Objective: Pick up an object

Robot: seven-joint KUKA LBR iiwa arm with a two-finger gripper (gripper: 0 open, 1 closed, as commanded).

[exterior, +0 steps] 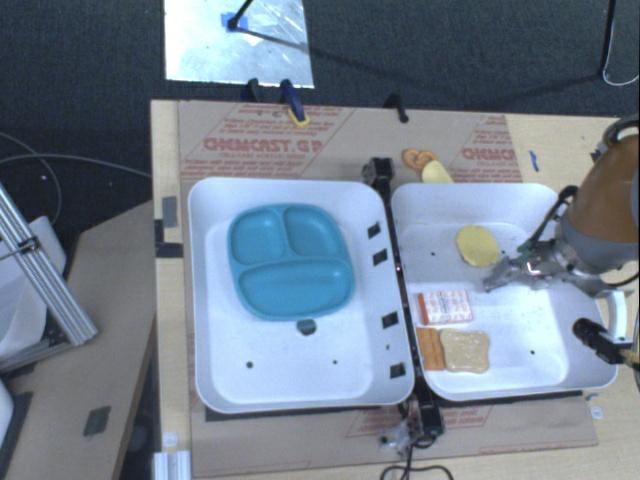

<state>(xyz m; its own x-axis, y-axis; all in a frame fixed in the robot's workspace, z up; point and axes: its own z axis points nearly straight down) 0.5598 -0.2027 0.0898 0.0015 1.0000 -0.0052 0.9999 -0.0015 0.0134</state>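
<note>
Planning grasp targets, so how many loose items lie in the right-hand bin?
4: a yellow disc toward the back, a red-and-white packet mid-bin, an orange cracker and toast slice at front. The arm may hide others.

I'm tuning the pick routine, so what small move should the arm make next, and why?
Probably a short shift left and down toward the yellow round piece. The gripper hangs in the right bin just beside and below it in the view, with nothing seen between its fingers, and that piece is the nearest thing.

Right bin's (545, 200) far-right floor lies open; yellow disc (477, 245), packet (443, 307) and toast (465, 350) crowd its left.
</note>
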